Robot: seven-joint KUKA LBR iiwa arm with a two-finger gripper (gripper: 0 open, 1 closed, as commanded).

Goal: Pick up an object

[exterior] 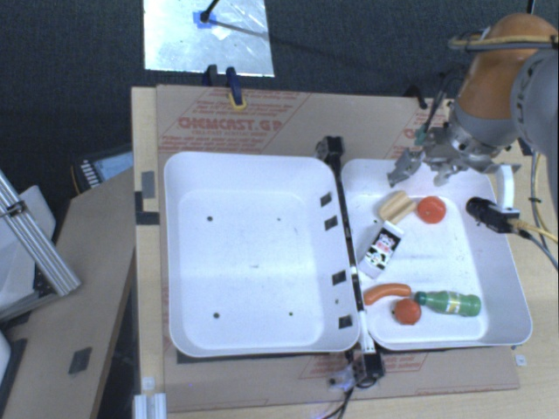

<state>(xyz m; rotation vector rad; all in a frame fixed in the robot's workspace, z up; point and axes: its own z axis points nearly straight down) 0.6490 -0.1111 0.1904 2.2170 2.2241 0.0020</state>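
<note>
The right bin [489, 260] holds several objects. A tan bread roll [394, 205] and a red tomato [431, 209] lie side by side near its far end. A white carton with black print [381, 249] sits by the left wall. Toward the front lie an orange sausage [385, 293], a small red ball [406, 312] and a green bottle [451, 303] on its side. My gripper [423, 173] hangs open over the bin's far end, just above and behind the roll and tomato, with nothing between its fingers.
The left bin [253, 260] adjoins the right one along a black clipped seam [342, 234]. Both rest on a cardboard sheet [262, 116]. A shiny foil square [208, 23] lies behind the bench, and an aluminium rail [31, 243] stands at the left.
</note>
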